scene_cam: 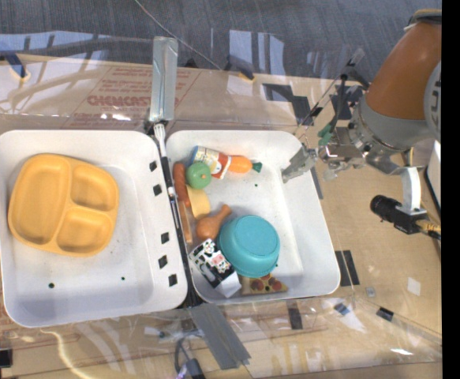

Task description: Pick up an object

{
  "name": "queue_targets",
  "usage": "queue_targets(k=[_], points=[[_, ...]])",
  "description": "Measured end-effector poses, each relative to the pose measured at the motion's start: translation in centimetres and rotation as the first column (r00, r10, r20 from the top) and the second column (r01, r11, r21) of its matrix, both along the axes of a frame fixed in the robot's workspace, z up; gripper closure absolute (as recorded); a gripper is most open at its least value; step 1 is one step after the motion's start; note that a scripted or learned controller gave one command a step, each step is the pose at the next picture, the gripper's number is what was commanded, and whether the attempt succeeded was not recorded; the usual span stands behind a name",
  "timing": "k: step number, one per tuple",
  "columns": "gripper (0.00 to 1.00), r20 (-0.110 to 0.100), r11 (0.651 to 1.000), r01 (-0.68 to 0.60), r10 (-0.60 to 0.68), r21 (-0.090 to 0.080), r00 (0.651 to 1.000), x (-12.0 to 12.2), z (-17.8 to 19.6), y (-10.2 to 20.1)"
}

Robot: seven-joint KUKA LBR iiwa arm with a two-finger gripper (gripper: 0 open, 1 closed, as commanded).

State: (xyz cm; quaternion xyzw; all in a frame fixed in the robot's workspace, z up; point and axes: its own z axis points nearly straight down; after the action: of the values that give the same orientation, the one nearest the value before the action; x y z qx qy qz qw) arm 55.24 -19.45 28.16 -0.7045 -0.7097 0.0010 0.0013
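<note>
Two white bins sit side by side on the desk [387, 290]. The left bin [24, 290] holds one thing – a yellow tray [62, 204] with three parts, lying toward the bin's left side.

The right bin [312, 235] holds a heap of toys, mostly packed along its left wall and near edge. There is one teal bowl [250, 245], turned upside down, round and smooth. Just behind it, toward the left wall, lies one brown toy drumstick [211, 224], touching the bowl's rim. One green apple [199, 176] sits near the far left corner, on top of a small carton [212, 159] with red and white on it. One orange carrot [240, 165] pokes out to the right of the carton. One long brown sausage [182, 192] runs along the left wall, with a pale yellow piece [201, 204] beside it. At the near edge is one black and white box [211, 263], and one flat brown thing [263, 285] peeks out under the bowl.

The arm [403, 77] comes in from the right – grey with an orange part. Its hand [302, 163] hangs over the right bin's far right corner, well apart from the toys. Nothing is in the hand, and I cannot tell if it is open or closed.
</note>
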Motion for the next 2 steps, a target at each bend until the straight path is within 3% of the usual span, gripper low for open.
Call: queue_targets(k=[1, 2], points=[[0.00, 0.004, 0.986, 0.165, -0.165, -0.003, 0.986, -2.3, 2.3, -1.3], [0.00, 0.007, 0.985, 0.174, -0.174, -0.002, 0.985, -6.9, 8.4, -0.8]])
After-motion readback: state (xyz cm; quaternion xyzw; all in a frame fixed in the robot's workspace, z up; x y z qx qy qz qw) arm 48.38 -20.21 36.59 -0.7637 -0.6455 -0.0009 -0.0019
